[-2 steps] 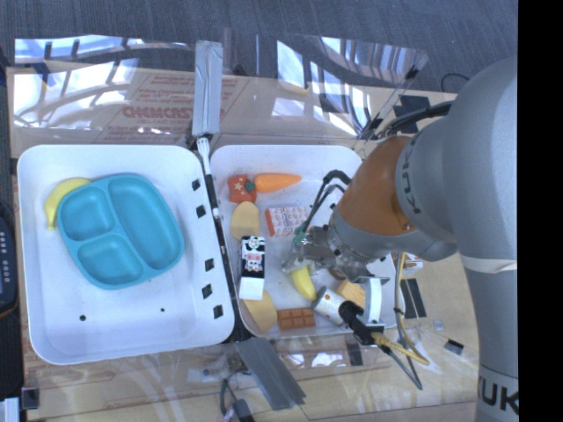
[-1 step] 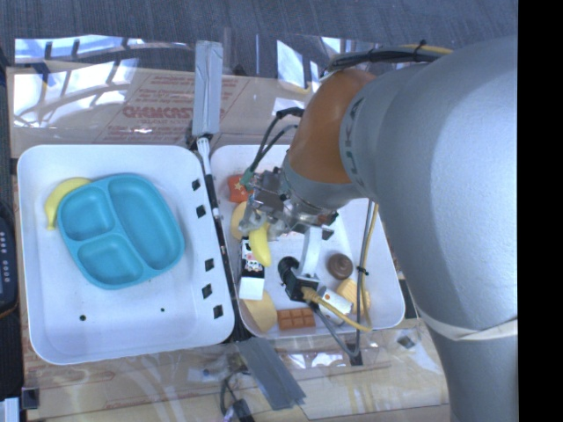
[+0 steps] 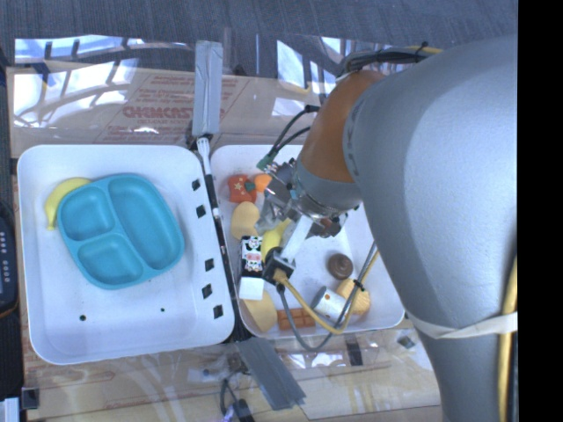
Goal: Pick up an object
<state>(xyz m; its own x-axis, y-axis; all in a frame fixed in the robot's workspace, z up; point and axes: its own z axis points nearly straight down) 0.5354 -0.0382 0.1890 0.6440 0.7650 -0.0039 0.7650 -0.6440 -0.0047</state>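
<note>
From my station I see the arm (image 3: 422,174) reaching down into the right bin (image 3: 227,161). Its wrist covers the middle of that bin, and I cannot tell how the jaws stand or whether they have anything.

The things to pick all lie in this bin. A small red and orange piece (image 3: 242,187) sits near the far left corner, and a pale yellow rounded piece (image 3: 244,220) lies just in front of it. Next comes a small black-and-white patterned carton (image 3: 252,255), with a brighter yellow piece (image 3: 271,236) just beside it, close under the wrist. A tan slice (image 3: 259,310) and an orange ridged bar (image 3: 295,317) lie along the near wall. Further right are a brown round piece (image 3: 339,265) and a short white cylinder (image 3: 328,303).

The left bin (image 3: 53,306) holds a blue divided plate (image 3: 123,229) with a yellow banana (image 3: 60,196) at its far left edge.
</note>
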